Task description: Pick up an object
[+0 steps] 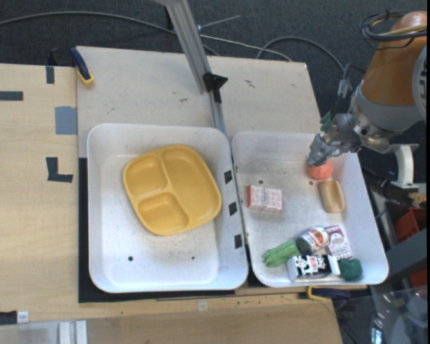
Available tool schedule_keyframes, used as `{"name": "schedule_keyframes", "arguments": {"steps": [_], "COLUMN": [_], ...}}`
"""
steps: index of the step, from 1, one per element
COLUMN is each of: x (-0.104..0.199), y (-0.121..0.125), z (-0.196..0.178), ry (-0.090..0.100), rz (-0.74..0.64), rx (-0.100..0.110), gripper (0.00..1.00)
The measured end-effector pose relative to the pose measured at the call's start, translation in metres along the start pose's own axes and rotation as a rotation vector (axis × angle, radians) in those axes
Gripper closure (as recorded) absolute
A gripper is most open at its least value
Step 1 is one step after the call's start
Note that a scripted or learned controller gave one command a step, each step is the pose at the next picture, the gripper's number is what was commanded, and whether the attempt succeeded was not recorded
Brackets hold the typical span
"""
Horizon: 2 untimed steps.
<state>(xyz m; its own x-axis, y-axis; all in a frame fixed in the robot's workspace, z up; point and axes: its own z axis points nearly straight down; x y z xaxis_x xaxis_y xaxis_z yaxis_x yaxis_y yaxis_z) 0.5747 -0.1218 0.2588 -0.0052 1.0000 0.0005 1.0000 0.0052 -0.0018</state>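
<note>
- The arm is reaching in from 3 o'clock and the gripper (321, 153) is hanging right over a small orange-red object (319, 170) near the top of the right bin (370, 213), roughly 1 o'clock inside that bin.
- Honestly can't tell how the jaws are standing: the wrist is blocking them, so whether they're spread or already pinching the orange thing is anyone's guess.
- My read is that the orange-red piece is the target, and it's sitting close to the bin's far wall.
- A tan oblong piece (332, 196) is lying just beside it at 5 o'clock, so a sloppy approach is probably going to nudge that one, or catch both.
- The target is looking rounded, so I'm guessing it could squirt sideways if the jaws are closing off-centre.
- The rest is sitting well clear: a little pink-and-white carton (264, 198) mid-bin, then a pile at 5 o'clock with a green thing (279, 254), a can (314, 240) and a black-and-white box (313, 266).
- The left bin (107, 213) is holding a yellow divided plate (172, 189), well apart from the action.
</note>
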Motion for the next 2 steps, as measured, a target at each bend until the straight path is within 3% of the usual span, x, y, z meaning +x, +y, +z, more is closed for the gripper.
{"name": "schedule_keyframes", "arguments": {"steps": [2], "x": [0.11], "y": [0.028], "z": [-0.004], "ry": [0.001], "rz": [-0.002], "rx": [-0.001], "gripper": [1.0]}}
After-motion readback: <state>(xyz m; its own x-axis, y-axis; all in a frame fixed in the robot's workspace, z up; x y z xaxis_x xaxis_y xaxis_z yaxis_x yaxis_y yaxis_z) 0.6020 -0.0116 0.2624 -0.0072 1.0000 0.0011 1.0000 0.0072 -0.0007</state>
